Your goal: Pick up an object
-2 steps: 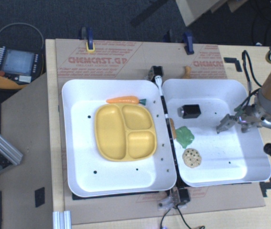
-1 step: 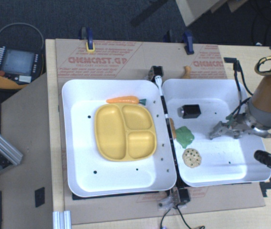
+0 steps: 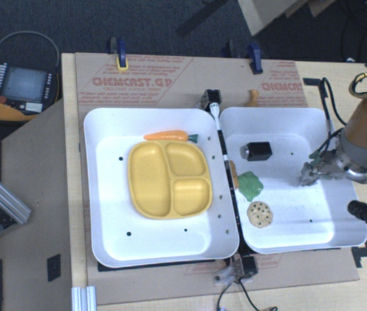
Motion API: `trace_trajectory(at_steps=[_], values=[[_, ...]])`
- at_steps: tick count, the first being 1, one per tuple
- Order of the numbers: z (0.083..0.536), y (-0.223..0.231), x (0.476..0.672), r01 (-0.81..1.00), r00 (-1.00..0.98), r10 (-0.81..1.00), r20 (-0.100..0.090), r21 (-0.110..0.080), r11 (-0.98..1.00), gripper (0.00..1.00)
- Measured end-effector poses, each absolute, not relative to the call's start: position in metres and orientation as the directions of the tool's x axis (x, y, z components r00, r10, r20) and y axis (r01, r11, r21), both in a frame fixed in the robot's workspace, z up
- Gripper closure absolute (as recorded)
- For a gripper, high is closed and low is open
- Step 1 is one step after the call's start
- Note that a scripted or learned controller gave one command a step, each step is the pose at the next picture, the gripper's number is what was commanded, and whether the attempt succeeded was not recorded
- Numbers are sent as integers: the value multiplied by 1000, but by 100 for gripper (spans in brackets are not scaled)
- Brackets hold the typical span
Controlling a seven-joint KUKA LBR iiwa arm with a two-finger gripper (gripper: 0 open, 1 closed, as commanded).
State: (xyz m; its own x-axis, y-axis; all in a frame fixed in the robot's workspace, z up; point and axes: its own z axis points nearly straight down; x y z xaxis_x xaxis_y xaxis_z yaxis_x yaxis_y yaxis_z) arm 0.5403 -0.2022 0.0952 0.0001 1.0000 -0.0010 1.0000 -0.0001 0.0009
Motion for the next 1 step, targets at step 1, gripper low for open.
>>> trace_trajectory(at_steps=[1], values=[[140,-209,540,1000,1,1000,-4,6,-1,100]])
